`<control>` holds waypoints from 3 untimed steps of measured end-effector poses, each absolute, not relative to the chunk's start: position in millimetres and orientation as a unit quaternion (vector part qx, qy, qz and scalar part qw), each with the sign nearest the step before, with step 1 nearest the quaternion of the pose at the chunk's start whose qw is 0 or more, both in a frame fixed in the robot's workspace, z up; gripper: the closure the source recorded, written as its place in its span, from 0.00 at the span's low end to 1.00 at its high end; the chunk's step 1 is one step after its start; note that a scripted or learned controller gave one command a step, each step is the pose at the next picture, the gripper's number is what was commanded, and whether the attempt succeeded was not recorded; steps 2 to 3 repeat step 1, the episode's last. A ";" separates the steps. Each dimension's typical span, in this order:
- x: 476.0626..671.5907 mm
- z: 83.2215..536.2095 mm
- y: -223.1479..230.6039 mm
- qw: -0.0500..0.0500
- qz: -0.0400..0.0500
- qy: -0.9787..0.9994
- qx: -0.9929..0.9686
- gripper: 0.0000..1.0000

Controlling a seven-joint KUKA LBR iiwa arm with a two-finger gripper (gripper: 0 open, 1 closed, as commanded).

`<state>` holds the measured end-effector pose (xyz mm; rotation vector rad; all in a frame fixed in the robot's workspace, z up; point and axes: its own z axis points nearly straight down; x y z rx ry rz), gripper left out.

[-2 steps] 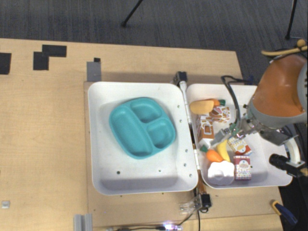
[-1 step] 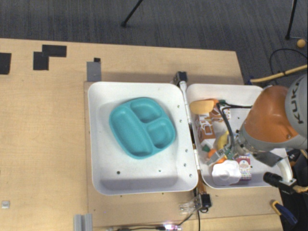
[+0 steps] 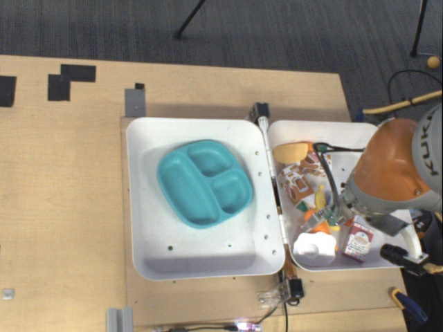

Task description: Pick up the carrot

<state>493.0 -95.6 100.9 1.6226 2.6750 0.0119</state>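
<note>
Arm housing [image 3: 430, 147]: part of the maker's name in dark capitals on the grey shell, "KU" clear, the rest cut off at the picture's edge.
Brown-and-white packet [image 3: 299, 183]: printed marks on its face, too small to read.
Small red-and-white carton [image 3: 358, 241]: a printed label faces up, its wording blurred and not legible.

Robot lab: bench [image 3: 69, 206], white bins [image 3: 138, 185]

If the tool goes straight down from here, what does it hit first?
Most likely the carrot, the small orange piece right under the tool in the right bin. Depth is unclear, and the white cup lies close beside it.
</note>
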 end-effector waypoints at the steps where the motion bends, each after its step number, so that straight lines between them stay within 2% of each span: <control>1: 490.1 187.1 -2.3 0.004 0.004 0.886 0.464 1.00; 3: 490.1 187.1 -2.3 0.004 0.004 0.886 0.464 1.00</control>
